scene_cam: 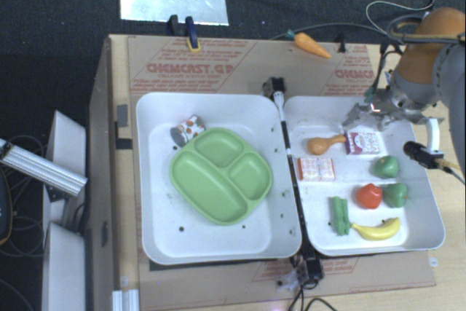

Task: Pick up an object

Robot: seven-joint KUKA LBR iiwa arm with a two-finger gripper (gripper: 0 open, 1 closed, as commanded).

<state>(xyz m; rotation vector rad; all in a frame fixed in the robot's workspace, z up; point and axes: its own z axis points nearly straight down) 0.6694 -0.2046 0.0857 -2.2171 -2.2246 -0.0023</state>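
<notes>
Objects for the pick lie scattered in the right bin [429, 226], and your gripper [375, 113] hangs over that bin's far edge, the grey arm [429, 62] reaching in behind it with its orange band at the top right. Whether anything is gripped you cannot tell at this slant; the metal parts at the wrist blur together.

Largest on the bench, the left bin [156, 229] sits well to the gripper's left, and it carries a green divided plate [222, 175] plus a small red-and-white spotted can [188, 130] lying tilted at the plate's far corner.

Nearer your tool, the red-and-white carton [363, 143] lies just below the gripper, almost under it. A yellow banana [378, 230] rests far below, near the bin's front wall, and a green bean-like piece [339, 215] lies just beside the banana's left end. An orange drumstick-shaped toy [325, 145] lies below and left of the gripper, close to the carton. A flat pink-and-white packet [316, 170] sits below that. Two green rounded pieces [386, 167] [396, 194] and a red pepper-like toy [369, 196] cluster lower, slightly right of the gripper.

Outside the bins, an orange carrot [312, 45] lies on the cardboard [189, 69] above and to the gripper's left, well apart from it.
</notes>
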